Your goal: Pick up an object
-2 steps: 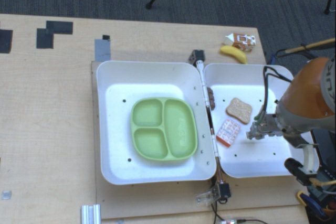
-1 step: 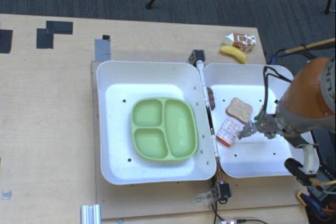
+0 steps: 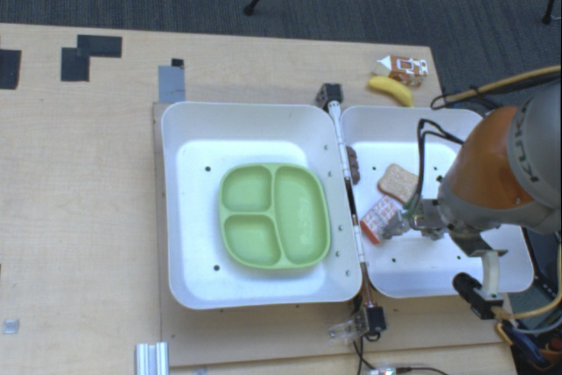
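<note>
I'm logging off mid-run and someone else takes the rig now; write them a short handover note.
Claw: low in the right bin, beside the red-and-white packet; I can't tell whether it is open or shut, or gripping.
Things: packet and slice of bread lie in the right bin; green divided plate sits in the left bin; banana lies on the bench beyond the bins.
Done: arm is down at the packet.
Left: confirm a grasp, then lift.

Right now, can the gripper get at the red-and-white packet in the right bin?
Probably yes. The gripper sits right beside the red-and-white packet on the right bin floor; the bread slice lies apart, behind it.
</note>
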Available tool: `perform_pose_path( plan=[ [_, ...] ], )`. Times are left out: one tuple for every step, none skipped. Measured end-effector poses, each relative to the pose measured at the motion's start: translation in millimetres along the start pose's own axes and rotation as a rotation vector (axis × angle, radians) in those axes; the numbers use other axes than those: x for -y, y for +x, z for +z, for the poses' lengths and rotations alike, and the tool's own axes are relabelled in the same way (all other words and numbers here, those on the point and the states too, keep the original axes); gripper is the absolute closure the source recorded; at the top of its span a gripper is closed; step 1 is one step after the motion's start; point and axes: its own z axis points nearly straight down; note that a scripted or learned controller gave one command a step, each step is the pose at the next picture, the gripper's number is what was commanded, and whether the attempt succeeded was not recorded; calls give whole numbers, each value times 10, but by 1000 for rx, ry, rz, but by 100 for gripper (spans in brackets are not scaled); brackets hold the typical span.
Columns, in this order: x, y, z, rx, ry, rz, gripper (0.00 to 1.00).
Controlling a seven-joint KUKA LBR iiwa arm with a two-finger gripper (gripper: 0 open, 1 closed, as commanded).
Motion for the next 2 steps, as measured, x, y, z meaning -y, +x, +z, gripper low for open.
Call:
perform_pose_path(
  plan=[
    [-13, 38, -101, -10, 4, -7, 100],
    [-12, 40, -100, -10, 4, -7, 0]
  ],
)
